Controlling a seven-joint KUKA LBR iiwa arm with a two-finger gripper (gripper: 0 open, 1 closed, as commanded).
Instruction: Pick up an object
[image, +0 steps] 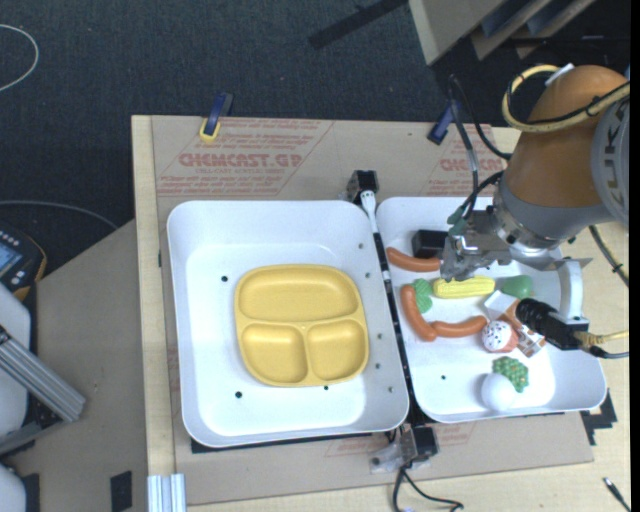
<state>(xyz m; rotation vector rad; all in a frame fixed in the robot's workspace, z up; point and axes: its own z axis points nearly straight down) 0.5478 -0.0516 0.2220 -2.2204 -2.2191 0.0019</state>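
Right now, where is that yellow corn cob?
The corn cob lies in the right bin, near its middle, just under the gripper, with a hot dog just below it.

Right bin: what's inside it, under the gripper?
The right bin holds toy food: a corn cob directly beneath the gripper, two hot dogs, a white ball and broccoli. The arm covers the bin's far corner.

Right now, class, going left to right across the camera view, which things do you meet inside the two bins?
Yellow divided tray → green toy piece → yellow corn → white spotted ball → green broccoli.
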